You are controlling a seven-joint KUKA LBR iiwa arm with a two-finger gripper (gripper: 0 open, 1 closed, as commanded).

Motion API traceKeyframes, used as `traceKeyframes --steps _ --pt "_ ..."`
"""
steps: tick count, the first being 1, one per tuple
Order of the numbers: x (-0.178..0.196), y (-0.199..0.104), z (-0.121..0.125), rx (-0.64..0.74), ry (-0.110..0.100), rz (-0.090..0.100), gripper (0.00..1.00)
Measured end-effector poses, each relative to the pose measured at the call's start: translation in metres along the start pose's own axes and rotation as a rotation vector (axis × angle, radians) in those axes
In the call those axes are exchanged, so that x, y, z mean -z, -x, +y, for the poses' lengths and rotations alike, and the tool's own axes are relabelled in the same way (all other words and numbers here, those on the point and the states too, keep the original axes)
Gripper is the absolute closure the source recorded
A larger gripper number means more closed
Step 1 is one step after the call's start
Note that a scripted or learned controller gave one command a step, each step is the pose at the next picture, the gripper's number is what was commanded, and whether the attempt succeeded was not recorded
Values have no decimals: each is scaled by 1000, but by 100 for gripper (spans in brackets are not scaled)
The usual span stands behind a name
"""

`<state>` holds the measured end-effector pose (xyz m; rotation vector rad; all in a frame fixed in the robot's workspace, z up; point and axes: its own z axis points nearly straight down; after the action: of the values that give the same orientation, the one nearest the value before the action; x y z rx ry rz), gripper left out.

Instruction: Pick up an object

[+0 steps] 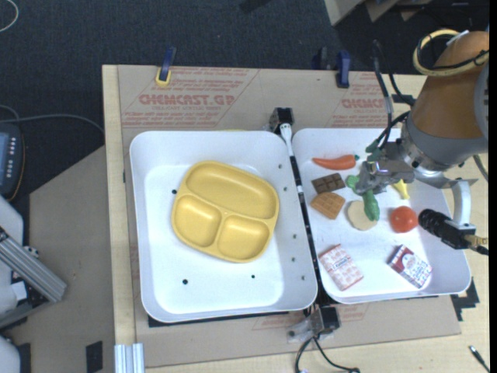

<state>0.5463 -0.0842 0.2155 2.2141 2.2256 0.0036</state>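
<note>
My gripper (371, 176) hangs over the upper middle of the right bin (373, 290), directly above a green vegetable (370, 203) whose top it covers. Around it lie an orange chili (334, 162), a brown chocolate bar (328, 183), a tan waffle piece (328, 204), a beige round piece (359, 217), a red tomato (402, 219) and a bit of yellow (401, 189). Whether the gripper touches the green vegetable I cannot tell.
The left bin (155, 270) holds a yellow divided plate (225, 210). Two red-and-white packets (340, 266) (409, 265) lie at the right bin's front. A black part (443, 228) of the arm juts over the right bin's right side.
</note>
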Motion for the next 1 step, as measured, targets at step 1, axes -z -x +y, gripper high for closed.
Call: traceKeyframes --steps 1 --pt "8 -51 38 2 2 1 100"
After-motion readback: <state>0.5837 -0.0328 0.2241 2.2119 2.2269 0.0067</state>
